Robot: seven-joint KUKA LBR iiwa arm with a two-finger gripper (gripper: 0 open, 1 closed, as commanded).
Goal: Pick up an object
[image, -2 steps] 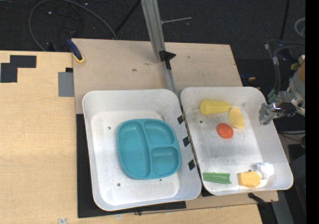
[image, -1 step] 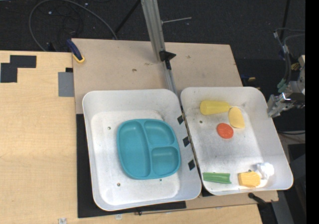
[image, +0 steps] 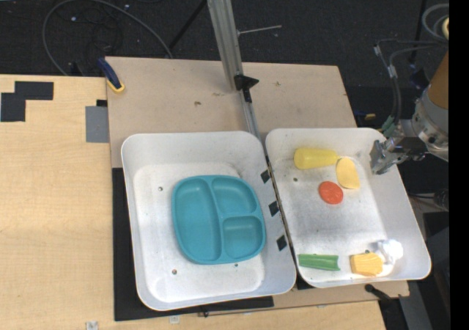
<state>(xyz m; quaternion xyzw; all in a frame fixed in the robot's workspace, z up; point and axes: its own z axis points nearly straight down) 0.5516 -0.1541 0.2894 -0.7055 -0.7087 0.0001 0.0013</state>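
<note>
The gripper [image: 382, 156], its grip state impossible to tell, hangs at the right bin's [image: 399, 196] far edge, near the lemon [image: 347, 173], probably staging a pick.

Looking like smooth matt plastic: teal tray [image: 218, 218], white bins [image: 143, 174], yellow, red and green toys [image: 316, 158]. Showing pale wood grain: bench [image: 51, 174]. Gleaming as brushed metal: upright post [image: 223, 35]. Appearing dull grey metal: gripper [image: 382, 156].
</note>
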